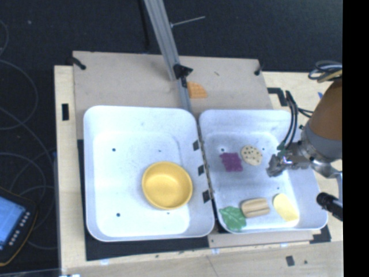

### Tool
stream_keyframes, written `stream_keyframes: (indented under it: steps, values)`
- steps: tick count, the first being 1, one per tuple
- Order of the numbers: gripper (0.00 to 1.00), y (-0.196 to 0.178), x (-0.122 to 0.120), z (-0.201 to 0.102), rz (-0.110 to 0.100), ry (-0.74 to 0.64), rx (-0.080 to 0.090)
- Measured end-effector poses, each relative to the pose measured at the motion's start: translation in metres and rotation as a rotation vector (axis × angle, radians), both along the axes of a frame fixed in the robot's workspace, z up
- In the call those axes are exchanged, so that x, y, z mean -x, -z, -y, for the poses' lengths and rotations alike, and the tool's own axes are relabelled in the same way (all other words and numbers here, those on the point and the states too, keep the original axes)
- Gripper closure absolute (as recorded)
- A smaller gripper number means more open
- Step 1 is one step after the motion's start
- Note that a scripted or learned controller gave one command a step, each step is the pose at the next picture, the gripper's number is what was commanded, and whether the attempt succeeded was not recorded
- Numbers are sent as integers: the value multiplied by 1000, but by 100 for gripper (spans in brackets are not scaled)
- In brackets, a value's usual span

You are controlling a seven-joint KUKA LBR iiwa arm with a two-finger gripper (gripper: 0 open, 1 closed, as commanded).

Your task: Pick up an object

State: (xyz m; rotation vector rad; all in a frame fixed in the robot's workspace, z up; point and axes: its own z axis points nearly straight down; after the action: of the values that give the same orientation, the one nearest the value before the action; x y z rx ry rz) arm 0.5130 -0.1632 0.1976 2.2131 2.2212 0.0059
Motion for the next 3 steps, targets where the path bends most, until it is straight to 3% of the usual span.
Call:
stream_keyframes:
  steps: [1, 3]
  values:
    - [100, -10, -1, 1, -4, -1, -2]
    - [100, -23, -8, -100, -6, -4, -3]
